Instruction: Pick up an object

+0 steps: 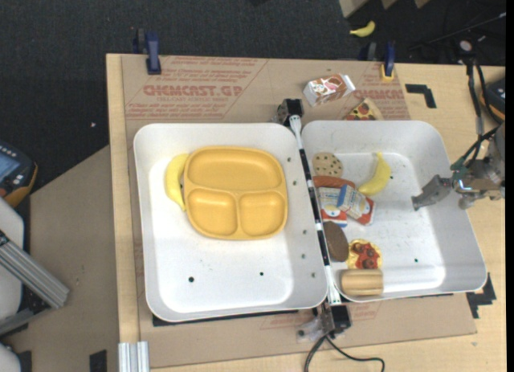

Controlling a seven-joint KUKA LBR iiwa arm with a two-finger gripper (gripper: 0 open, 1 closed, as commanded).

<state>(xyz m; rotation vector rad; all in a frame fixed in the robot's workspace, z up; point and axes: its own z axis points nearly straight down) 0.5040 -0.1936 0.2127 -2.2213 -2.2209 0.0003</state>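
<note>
Looking down at the bench [201, 89], we see two shallow white bins side by side. In the left bin [233, 282] lies a yellow divided tray [235, 190], and a yellow banana-shaped piece [173, 179] peeks out from under its left edge. The right bin [434, 242] carries the small objects, mostly gathered along its left side: a round cookie [324, 164], a yellow banana [377, 174] lying near the middle, a red and white packet [344, 203], a dark brown oval piece [336, 242], a small red and yellow item [365, 254], and a tan bread-like roll [361, 283] at the near left corner. The gripper [438, 190] reaches in from the right and sits over the right part of that bin, well apart from the banana and the other objects; nothing shows between its fingers, and we cannot tell whether they stand open or closed. Beyond the bins, on the bench, lie a small printed box [329, 88] and a flat pizza-like piece [364, 110].
</note>
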